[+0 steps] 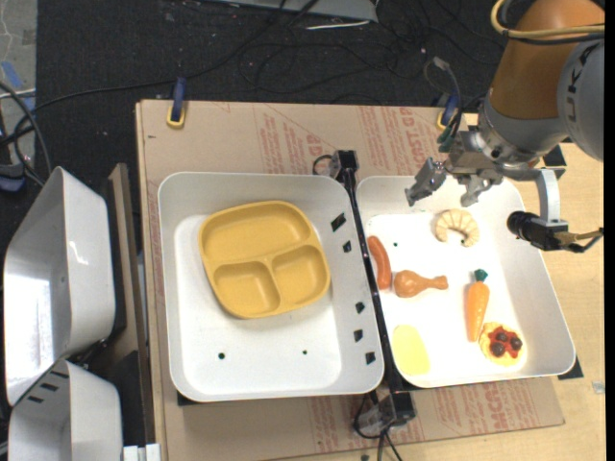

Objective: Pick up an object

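My gripper [447,189] hangs open above the far edge of the right bin [550,296], its two grey fingers spread with nothing between them. A pale croissant [455,226] lies just below the fingers. Further in lie a red sausage [381,261], a brown chicken drumstick [419,282], an orange carrot [477,304], a yellow slab [410,350] and a small tart with dark berries [503,343].
The left bin [183,353] holds a yellow divided plate [263,256]. A black divider [363,257] runs between the bins. White containers [53,286] stand off the bench at left. Cables and clamps lie along the bench's far edge.
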`<state>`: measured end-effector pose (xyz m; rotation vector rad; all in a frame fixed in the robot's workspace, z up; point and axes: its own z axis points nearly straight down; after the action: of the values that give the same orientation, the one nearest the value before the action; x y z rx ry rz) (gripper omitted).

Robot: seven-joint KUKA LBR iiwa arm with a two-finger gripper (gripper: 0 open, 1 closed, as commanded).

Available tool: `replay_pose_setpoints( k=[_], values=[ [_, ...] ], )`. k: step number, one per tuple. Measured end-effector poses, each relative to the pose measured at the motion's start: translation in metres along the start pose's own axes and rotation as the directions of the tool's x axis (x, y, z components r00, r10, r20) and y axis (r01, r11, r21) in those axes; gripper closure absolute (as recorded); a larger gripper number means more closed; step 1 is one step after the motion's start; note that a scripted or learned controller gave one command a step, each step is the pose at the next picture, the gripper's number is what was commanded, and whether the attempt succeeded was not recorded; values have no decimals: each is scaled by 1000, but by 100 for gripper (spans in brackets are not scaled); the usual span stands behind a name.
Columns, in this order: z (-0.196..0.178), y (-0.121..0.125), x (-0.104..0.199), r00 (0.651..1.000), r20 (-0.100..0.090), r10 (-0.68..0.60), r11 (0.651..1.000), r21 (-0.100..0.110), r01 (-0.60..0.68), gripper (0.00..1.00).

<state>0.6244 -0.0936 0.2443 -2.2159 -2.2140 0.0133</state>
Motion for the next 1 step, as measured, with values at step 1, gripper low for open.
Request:
replay_pose_setpoints(
  k=[1],
  values=[
    [-7, 2, 0, 1000, 1, -2, 1000, -12, 2, 0]
  ],
)
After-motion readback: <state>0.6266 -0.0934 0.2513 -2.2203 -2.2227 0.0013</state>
